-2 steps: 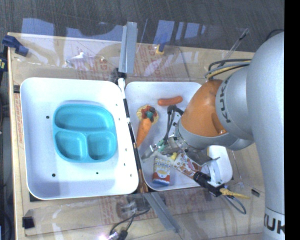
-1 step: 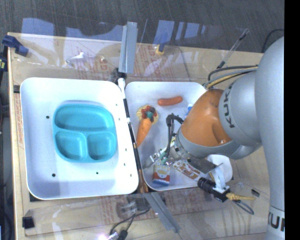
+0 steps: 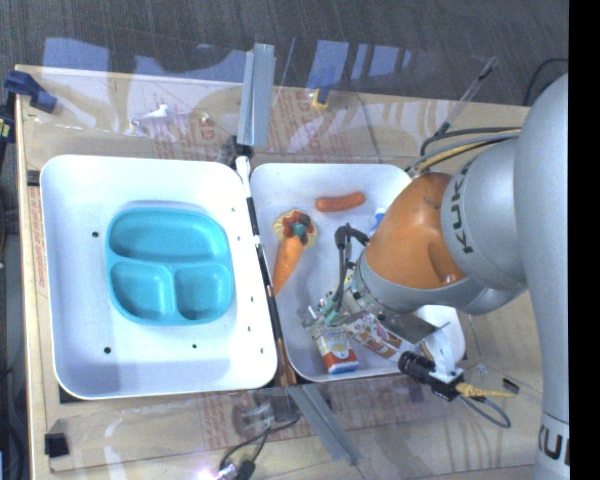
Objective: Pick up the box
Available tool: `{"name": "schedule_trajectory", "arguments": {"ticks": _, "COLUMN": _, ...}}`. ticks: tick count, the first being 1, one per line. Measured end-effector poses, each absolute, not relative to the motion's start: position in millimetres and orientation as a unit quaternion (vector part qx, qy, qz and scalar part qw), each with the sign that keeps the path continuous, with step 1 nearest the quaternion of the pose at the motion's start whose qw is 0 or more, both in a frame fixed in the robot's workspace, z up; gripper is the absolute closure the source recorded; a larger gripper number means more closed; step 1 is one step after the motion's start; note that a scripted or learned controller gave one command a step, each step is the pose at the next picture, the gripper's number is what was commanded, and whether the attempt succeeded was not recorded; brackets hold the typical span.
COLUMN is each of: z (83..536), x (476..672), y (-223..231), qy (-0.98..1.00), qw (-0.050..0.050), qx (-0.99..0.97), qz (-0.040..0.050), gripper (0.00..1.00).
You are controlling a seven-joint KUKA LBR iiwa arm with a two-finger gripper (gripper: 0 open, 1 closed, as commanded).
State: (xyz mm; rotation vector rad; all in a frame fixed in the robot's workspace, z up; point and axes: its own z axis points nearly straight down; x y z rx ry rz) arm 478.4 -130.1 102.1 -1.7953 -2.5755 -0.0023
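Both white bins point(image 3: 70, 268) are showing smooth moulded plastic with a soft sheen. The blue divided tray point(image 3: 170, 265) is looking like glossy plastic, catching light on its ridges. The counter point(image 3: 400, 128) is presenting pale wood grain under clear, reflective sheeting. The arm point(image 3: 500, 218) is wearing smooth, satin grey casing, its orange band point(image 3: 415, 238) glossy. The box point(image 3: 337, 354) is appearing as printed card.

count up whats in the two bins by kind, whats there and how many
Blue divided tray, left bin: 1
Carrot, right bin: 1
Sausage: 1
Small box, near edge, just below the gripper: 1
Brown item with coloured spots, kind unclear: 1
Total: 5; the arm hides part of the right bin.
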Motion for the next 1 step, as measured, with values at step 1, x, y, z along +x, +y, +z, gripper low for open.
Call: {"name": "schedule_trajectory", "arguments": {"ticks": 1, "z": 101.9, "x": 478.1, "y": -130.2, "qy": -0.821, "qw": 0.001, "qx": -0.572, "qz": -0.0004, "gripper": 0.00}}
